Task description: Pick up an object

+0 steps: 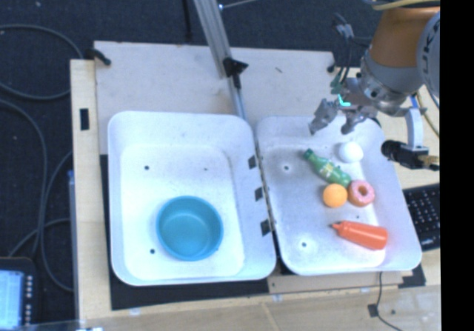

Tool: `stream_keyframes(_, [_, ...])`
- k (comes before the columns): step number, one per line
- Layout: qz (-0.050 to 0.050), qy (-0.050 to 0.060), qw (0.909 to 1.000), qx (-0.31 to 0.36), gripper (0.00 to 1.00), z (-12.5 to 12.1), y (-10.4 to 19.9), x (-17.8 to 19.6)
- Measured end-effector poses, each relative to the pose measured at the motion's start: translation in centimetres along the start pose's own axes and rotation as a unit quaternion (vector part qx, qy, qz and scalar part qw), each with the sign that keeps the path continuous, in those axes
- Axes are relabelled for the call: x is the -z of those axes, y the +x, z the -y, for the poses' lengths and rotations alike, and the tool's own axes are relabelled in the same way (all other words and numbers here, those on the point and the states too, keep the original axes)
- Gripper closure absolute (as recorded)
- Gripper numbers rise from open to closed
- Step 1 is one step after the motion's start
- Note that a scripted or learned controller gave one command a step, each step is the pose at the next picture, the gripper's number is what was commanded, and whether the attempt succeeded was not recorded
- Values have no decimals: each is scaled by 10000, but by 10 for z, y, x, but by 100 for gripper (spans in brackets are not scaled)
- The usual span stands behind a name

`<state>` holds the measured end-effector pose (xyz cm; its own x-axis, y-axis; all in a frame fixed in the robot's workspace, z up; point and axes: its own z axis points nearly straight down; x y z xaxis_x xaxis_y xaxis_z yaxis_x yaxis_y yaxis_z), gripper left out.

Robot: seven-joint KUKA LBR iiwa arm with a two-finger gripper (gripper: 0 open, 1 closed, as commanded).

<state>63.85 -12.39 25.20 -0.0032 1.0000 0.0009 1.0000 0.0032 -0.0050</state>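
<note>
My gripper [335, 123] hangs over the far edge of the right bin [296, 174], its two fingers spread apart with nothing between them. Just below it lie a white egg [349, 151] and a green bottle [326, 166]. Further toward the front sit an orange ball [335, 195], a pink doughnut [361, 192] and an orange-red carrot-like toy [361, 234]. The egg is the nearest thing to the fingertips, slightly to the right of them.
The left bin [133, 144] holds a blue bowl [189, 228] near its front. A slanted metal pole [213, 26] rises behind the gap between the two bins. A black keyboard [423, 215] lies at the right edge.
</note>
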Motion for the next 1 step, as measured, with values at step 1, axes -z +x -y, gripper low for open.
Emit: stream_keyframes(1, [3,-34,10000,3,0,-1,0,4])
